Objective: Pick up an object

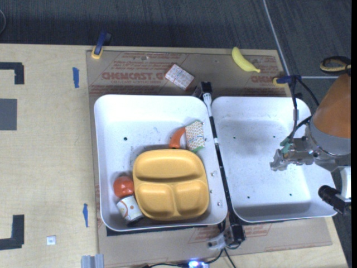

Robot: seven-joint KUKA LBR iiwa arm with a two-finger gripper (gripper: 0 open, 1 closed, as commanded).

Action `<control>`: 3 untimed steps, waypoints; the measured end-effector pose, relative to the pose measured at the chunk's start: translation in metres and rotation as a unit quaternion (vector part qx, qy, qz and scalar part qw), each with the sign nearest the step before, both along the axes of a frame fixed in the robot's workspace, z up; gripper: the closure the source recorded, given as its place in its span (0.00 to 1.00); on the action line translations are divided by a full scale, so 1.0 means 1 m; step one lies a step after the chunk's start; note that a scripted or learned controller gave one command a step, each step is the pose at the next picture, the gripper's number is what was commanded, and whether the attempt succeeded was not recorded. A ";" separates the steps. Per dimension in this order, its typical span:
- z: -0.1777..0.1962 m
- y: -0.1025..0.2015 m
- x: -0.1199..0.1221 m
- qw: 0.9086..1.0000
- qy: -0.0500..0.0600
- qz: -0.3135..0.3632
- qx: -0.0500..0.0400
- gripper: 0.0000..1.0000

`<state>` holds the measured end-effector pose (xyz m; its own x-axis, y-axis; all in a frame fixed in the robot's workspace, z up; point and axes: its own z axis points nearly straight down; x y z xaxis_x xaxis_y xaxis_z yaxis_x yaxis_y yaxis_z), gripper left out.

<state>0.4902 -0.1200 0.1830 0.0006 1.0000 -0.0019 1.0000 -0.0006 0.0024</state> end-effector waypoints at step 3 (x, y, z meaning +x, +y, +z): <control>0.002 0.078 0.073 1.000 0.001 0.001 0.001 1.00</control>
<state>0.5636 -0.0421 0.1850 -0.0020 1.0000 0.0010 1.0000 0.0020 0.0010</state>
